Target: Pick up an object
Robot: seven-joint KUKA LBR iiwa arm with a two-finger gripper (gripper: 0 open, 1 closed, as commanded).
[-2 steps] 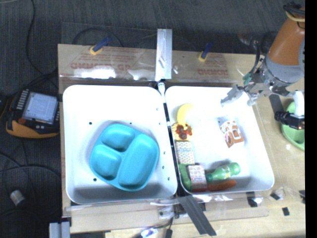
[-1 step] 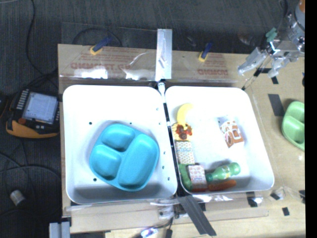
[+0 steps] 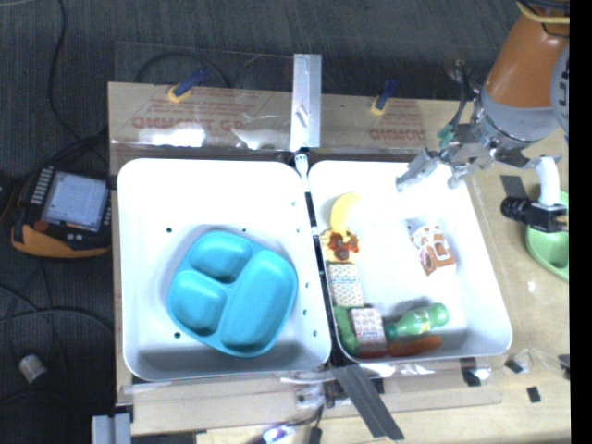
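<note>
**Gripper above the right bin's far edge**

The gripper hangs over the far edge of the right bin, fingers spread apart with nothing between them. A banana, small carton and green bottle lie in that bin; a blue tray sits in the left bin.

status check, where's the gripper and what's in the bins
Gripper over right bin's far corner, nothing between fingers. Banana, green bottle, small boxes along divider. Blue tray in left bin.
</note>
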